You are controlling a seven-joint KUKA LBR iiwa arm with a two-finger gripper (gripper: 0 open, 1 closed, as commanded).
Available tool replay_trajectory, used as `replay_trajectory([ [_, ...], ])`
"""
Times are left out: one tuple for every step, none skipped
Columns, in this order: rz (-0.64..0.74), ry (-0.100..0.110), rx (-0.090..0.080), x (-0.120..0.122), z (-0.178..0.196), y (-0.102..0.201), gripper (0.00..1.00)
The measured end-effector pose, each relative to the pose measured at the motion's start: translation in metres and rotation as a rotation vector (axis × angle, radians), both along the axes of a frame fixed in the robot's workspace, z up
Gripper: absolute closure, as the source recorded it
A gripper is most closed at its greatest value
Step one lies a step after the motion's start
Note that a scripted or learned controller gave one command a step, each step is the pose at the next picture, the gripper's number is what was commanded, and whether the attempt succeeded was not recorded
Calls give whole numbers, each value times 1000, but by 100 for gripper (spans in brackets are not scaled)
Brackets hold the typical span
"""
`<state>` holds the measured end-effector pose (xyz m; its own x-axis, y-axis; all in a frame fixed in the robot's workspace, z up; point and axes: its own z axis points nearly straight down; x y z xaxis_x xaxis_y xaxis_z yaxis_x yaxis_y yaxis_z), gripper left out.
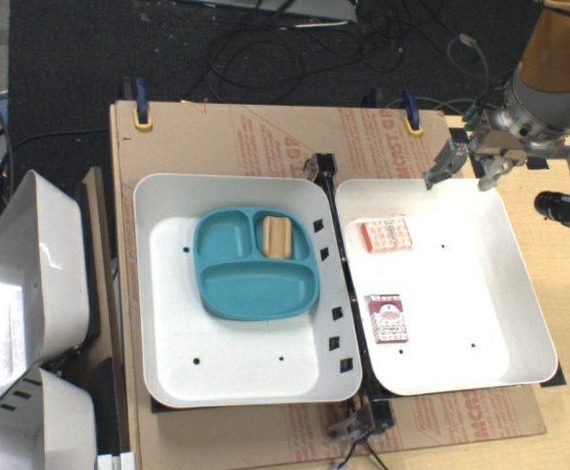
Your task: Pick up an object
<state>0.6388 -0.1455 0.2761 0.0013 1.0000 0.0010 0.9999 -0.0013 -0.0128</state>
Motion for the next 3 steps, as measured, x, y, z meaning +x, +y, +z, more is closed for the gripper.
replay_trajectory([
  [2, -13, -2, 2, 8, 0, 0],
  [1, -13, -2, 6, -52, 3, 0],
  [0, -12, -2, 4, -97, -4, 0],
])
